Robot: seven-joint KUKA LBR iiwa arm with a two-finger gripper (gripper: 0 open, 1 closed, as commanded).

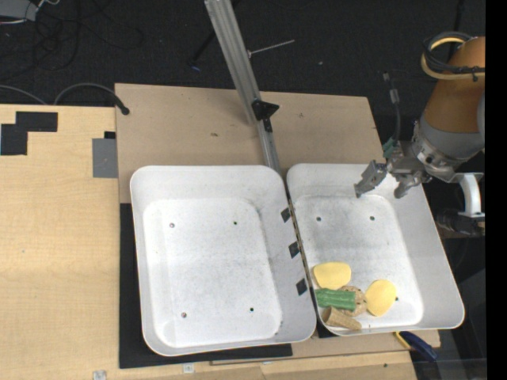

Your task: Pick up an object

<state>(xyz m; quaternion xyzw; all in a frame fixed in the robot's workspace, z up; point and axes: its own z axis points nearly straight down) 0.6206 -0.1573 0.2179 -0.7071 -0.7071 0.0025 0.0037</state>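
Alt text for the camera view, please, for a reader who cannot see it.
A grey robot arm's open gripper hovers over the far edge of the right white bin, holding nothing. Two yellow objects, a green object and a tan piece cluster in that bin's near corner.

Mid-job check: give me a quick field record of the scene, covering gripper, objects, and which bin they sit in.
gripper: open, nothing between its fingers, above the far edge of the right white bin
objects: two yellow rounded pieces, one green block, one tan piece
object location: clustered at the near edge of the right white bin
left white bin: beside the right one
task status: no object picked yet
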